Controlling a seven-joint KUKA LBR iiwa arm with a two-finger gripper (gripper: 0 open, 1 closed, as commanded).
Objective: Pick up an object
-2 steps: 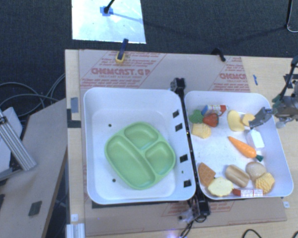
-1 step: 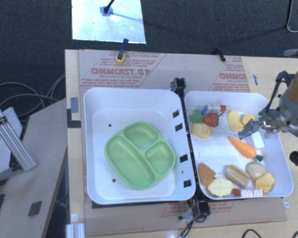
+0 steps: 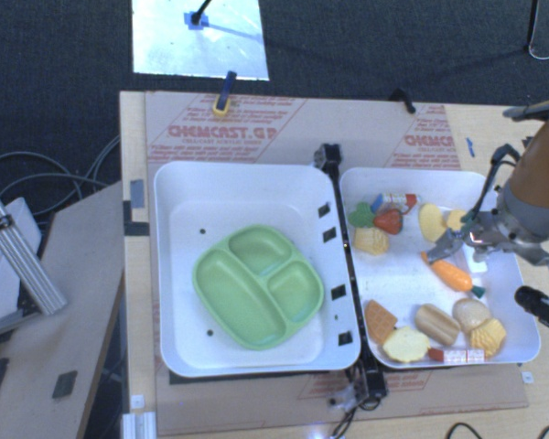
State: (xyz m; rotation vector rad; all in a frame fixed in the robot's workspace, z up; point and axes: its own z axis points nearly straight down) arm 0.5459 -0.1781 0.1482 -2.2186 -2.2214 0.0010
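Observation:
The right white bin (image 3: 522, 341) holds several toy foods. Among them are an orange carrot (image 3: 449, 274), a yellow lemon (image 3: 430, 222), a red tomato (image 3: 388, 220), a green leafy piece (image 3: 360, 215), a bread roll (image 3: 436, 324) and a beige egg-like piece (image 3: 470, 313). My gripper (image 3: 462, 242) hangs low over the middle right of this bin, just above the carrot's upper end and right of the lemon. Nothing shows in its grasp. The grey arm with its orange band (image 3: 542, 176) comes in from the right edge.
In the left white bin (image 3: 178, 186) lies a green divided plate (image 3: 258, 286). Black clips (image 3: 329, 158) mark the seam between the two bins. More toy foods crowd the right bin's front edge, including a cracker (image 3: 380, 318) and a yellow slice (image 3: 405, 344).

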